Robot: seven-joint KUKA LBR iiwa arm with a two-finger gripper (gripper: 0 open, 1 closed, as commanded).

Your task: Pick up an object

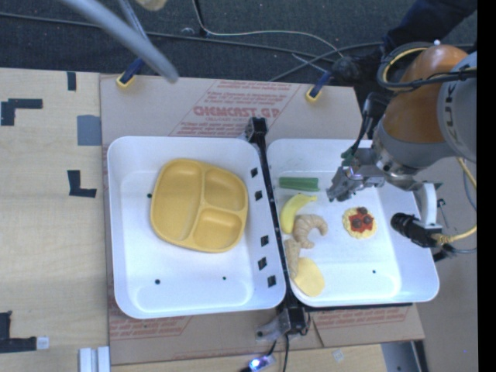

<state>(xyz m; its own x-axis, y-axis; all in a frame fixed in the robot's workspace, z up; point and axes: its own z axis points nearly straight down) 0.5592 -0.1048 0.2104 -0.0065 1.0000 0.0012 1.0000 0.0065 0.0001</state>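
Where end effector (342, 187) hovers, bare floor, bin rim (325, 140) near

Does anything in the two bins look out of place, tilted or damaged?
Nothing looks spilled or damaged. The yellow divided plate sits slightly rotated in the left bin; the toy foods crowd the right bin's left side.

Even bright light, soft shadows, slight blur

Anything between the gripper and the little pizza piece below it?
Nothing: in the camera view, bare white bin floor separates the gripper from the pizza piece.
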